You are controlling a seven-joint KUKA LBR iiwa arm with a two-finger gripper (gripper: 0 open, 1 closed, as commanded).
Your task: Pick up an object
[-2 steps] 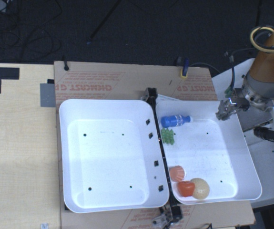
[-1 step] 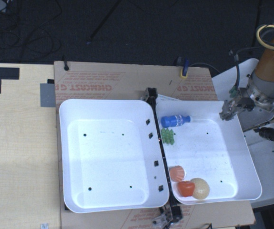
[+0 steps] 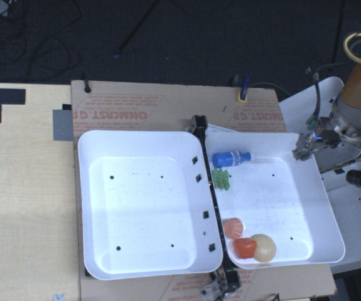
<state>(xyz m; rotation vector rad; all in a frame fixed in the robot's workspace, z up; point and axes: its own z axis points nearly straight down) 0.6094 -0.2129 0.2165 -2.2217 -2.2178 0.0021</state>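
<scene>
Blue bottle (image 3: 231, 158), label unreadable

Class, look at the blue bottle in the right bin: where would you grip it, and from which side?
Probably the blue bottle is best gripped from above, across its body's middle: it lies flat, long axis along the bin's far wall, sides clear.

Both white bins (image 3: 265, 263) look like smooth, slightly glossy plastic; matt brown cardboard (image 3: 142, 105) is laid underneath, and the table (image 3: 23, 187) is probably pale wood.
</scene>
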